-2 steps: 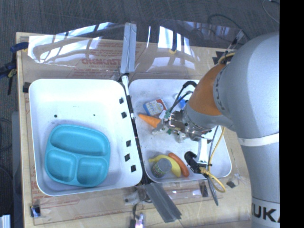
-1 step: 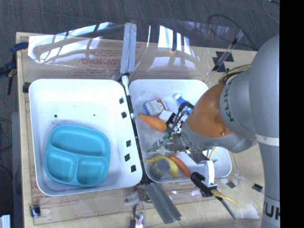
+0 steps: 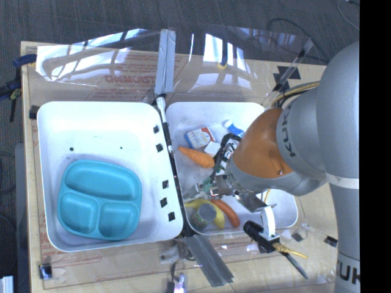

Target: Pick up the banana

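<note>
The banana (image 3: 194, 204) lies at the front of the right bin (image 3: 183, 118), yellow and mostly covered by a grey-green can (image 3: 205, 214) that rests over its middle. Its yellow ends show on either side of the can. My gripper (image 3: 209, 188) hangs low over the bin, just above and behind the banana and can. The grey arm with its orange band (image 3: 259, 151) hides the right half of the bin.
An orange carrot (image 3: 197, 157), a small blue-and-white carton (image 3: 198, 137) and a blue-white item (image 3: 233, 127) lie at the back of the right bin. A red-orange sausage (image 3: 226, 211) sits beside the can. The left bin (image 3: 55, 121) holds a teal divided tray (image 3: 99, 198).
</note>
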Robot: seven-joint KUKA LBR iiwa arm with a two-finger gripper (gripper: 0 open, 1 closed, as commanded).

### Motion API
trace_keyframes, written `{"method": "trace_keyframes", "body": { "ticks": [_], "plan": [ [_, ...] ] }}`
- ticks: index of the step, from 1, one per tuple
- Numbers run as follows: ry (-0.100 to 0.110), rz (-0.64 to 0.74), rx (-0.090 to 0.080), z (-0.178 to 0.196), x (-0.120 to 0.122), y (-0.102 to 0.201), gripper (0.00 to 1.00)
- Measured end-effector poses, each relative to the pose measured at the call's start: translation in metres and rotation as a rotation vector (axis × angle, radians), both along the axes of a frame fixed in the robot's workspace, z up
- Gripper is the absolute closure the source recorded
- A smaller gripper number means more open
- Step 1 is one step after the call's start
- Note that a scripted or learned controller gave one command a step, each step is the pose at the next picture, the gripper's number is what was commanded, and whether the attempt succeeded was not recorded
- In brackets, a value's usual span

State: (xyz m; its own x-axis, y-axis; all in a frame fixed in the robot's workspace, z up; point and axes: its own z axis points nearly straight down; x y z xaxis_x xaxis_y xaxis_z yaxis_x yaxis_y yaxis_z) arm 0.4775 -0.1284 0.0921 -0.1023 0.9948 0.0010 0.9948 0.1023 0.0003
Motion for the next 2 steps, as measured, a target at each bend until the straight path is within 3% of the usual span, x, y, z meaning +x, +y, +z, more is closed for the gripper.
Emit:
{"method": "trace_keyframes", "body": {
  "ticks": [1,2],
  "plan": [
    [0.002,-0.026,0.0,-0.001,0.069,-0.023,0.0],
    [0.001,-0.078,0.0,0.078,0.002,-0.066,0.0]
  ]
}}
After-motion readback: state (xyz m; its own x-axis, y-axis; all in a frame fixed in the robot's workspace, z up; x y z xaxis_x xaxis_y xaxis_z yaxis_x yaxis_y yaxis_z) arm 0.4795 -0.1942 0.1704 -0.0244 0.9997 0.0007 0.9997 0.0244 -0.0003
